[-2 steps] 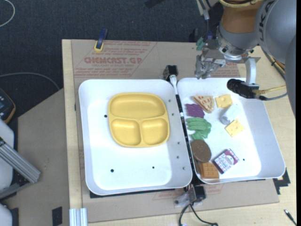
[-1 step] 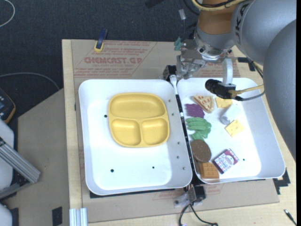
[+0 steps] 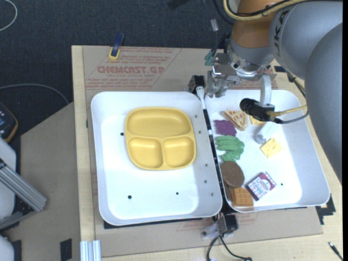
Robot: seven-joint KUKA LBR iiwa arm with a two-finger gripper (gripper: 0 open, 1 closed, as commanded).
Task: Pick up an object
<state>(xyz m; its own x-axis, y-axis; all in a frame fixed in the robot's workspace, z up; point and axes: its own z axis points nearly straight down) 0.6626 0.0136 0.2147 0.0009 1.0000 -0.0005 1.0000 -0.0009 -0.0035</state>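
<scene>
The arm comes in from the right, and its claw (image 3: 217, 86) hangs over the back edge of the right bin (image 3: 304, 162), near the divide between the two bins. From here I cannot tell how the claw stands or whether it has anything. In the right bin lie small toy foods: a waffle wedge (image 3: 236, 118) at the back, a purple piece (image 3: 224, 127) just beside it, a green leafy piece (image 3: 229, 147) below that, then a brown disc (image 3: 232, 173) and a cracker (image 3: 241, 197) near the front. A yellow cheese wedge (image 3: 271, 147) and a maroon packet (image 3: 261, 185) lie further right. The left bin (image 3: 109, 194) holds a yellow tray (image 3: 160, 137) with three sections.
</scene>
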